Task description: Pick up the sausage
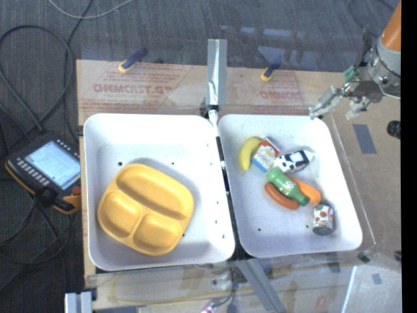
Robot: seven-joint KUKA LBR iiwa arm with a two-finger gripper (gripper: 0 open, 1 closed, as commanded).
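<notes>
The gripper (pixel 335 103), spread open and empty, is held above the right bin's (pixel 339 237) far right corner, while the sausage (pixel 280 199) is found down-left of it, its long axis slanting beneath the green bottle (pixel 287 184).

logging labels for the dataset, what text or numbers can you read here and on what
"CHEMCAST...": faint red print, twice, on the brown board behind the bins; letters after that too blurred to read.
Small carton in the right bin: printed label, too small to read.
Can: label too blurred to read.
Handheld pendant on the floor: lit screen, text too small to read.
</notes>
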